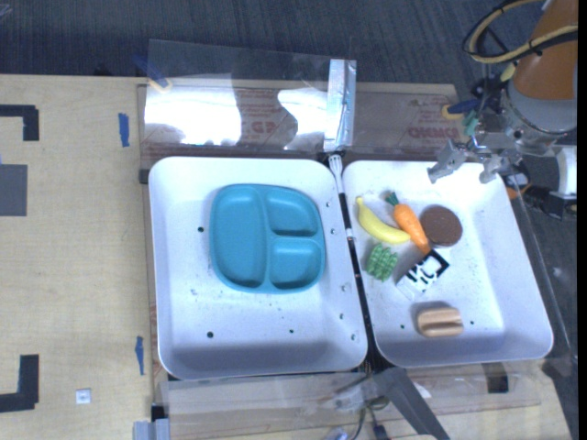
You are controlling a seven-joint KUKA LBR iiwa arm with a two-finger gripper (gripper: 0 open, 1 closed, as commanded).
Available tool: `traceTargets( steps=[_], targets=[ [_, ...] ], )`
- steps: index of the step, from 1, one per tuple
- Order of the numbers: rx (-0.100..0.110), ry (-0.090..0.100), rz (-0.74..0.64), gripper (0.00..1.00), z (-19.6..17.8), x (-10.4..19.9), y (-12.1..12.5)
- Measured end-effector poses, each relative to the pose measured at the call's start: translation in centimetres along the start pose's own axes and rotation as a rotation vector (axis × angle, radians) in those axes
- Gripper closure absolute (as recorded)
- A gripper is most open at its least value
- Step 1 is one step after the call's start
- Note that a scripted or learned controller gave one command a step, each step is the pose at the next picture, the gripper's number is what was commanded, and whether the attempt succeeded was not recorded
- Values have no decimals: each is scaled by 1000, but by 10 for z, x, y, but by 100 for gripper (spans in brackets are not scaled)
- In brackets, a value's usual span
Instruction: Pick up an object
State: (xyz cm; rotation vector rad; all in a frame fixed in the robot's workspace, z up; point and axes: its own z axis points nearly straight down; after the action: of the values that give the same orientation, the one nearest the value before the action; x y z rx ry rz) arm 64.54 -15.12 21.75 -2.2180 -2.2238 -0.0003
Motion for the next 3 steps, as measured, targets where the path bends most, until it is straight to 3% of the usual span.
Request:
traceTargets(
  steps=[1,2,3],
  targets=[
    [11,2,-74,0,121,32,18],
    [-10,-1,14,0,28,67,18],
    [-6,-1,-170,0,129,49,23]
  ],
)
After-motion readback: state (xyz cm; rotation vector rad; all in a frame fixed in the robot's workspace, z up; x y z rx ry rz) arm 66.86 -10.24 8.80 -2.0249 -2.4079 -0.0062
